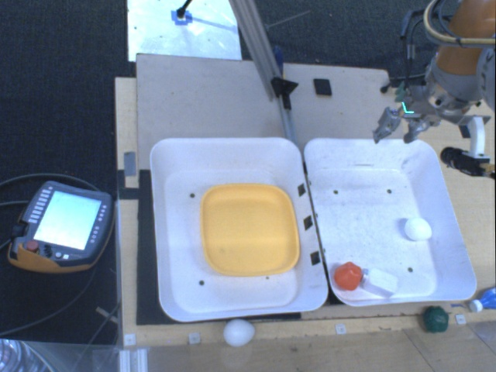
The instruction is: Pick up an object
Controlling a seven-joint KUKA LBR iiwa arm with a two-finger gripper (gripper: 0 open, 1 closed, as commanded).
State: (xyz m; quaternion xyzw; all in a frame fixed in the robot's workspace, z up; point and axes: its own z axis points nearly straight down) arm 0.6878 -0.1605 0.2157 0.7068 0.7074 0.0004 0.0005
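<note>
Nearest the camera in the right bin [446, 208], an orange-capped bottle [364, 279] lies against the wall, so a descent there could clip the rim. The white ball [418, 229] may roll from a pinch. Farthest, the end effector [397, 129] hovers above the far rim, 2 fingers spread, holding nothing.

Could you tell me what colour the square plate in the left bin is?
Yellow plate, camera view.

Pale surface [349, 99] bearing two white bins side by side: left bin [174, 208], right bin [446, 208]. Along the front edge, a white egg [239, 332] and a dark green ball [435, 318].
</note>
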